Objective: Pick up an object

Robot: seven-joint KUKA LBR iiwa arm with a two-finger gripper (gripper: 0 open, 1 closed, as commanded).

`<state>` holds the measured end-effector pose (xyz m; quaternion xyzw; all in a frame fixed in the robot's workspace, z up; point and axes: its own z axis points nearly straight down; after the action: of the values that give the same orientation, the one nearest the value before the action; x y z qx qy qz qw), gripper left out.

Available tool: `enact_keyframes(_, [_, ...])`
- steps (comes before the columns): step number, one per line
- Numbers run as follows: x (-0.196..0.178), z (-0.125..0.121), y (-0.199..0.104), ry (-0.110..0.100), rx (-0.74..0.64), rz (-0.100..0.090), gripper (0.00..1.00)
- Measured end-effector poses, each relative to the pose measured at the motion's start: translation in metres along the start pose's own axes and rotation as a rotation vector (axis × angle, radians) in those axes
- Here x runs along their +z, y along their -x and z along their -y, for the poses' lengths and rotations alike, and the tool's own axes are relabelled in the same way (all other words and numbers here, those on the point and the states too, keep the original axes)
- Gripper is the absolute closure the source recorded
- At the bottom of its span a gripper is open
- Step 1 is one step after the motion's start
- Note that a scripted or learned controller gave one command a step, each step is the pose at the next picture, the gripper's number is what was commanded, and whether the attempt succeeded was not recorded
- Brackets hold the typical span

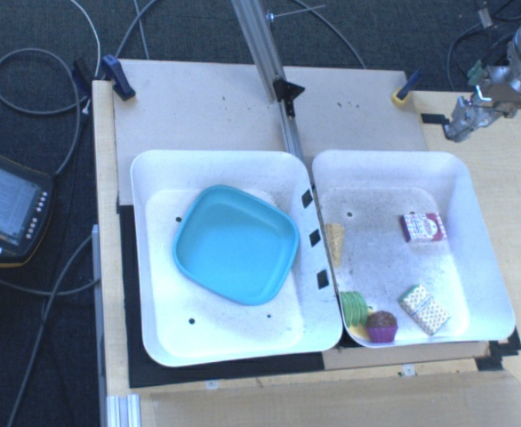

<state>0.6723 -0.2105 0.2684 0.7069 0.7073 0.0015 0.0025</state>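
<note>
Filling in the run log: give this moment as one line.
gripper: outside bins, past right bin's far corner | held: nothing seen | left bin: blue square plate

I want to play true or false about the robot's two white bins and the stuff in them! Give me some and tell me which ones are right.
1. A blue plate lies in the left bin. True.
2. The pincer is down inside the right bin. False: it is up by the top right corner, outside both bins.
3. A small red and white box sits in the right bin. True.
4. The purple toy rests on the blue plate. False: it is in the right bin's near corner, beside a green toy.
5. The patterned little box is in the left bin. False: it lies in the right bin, toward its front.
</note>
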Motion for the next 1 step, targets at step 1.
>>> enact_keyframes(1, [-0.0069,0.0041,-0.0545,-0.004,-0.004,-0.002,1.0])
